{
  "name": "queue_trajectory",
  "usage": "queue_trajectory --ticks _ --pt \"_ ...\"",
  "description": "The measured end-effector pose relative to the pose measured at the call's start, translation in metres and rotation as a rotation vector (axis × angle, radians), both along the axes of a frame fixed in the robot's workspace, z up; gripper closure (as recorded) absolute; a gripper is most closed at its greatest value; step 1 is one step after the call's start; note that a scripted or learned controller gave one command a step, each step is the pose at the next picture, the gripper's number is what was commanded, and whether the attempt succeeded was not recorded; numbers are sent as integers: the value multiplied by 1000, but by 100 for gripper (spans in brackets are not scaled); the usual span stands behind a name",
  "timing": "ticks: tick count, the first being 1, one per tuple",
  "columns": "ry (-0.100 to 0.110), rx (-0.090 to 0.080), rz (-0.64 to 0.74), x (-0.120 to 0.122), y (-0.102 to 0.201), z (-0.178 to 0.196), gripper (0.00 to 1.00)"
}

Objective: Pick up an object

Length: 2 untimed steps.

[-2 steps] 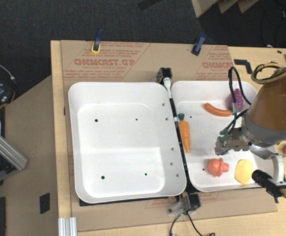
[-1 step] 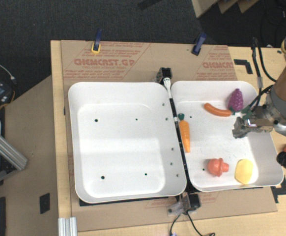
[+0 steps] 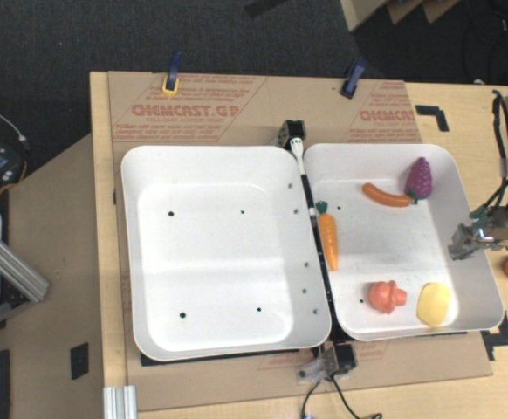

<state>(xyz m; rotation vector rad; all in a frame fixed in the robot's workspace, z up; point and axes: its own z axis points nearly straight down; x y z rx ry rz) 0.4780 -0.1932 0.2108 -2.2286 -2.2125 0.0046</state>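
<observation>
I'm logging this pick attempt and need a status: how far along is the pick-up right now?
Nothing looks done: the carrot, sausage, grapes, red toy and lemon all lie in the right bin. In hand: the gripper sits at that bin's right rim, nothing visibly between its fingers. Left: reach an object, grasp and lift.

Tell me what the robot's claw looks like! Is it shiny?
A bit. The claw pokes in at the right rim of the right bin. It is small, grey and metallic, made of blocky parts with pale glints on them. Thin dark cables loop down towards it from above. It is too small and blurry to make out any markings.
</observation>
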Motion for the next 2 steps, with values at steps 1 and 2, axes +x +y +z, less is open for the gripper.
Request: queue_trajectory --ticks 1,2 --pt "-20 -9 9 55 -33 181 0" --pt "-5 0 11 8 24 215 0"
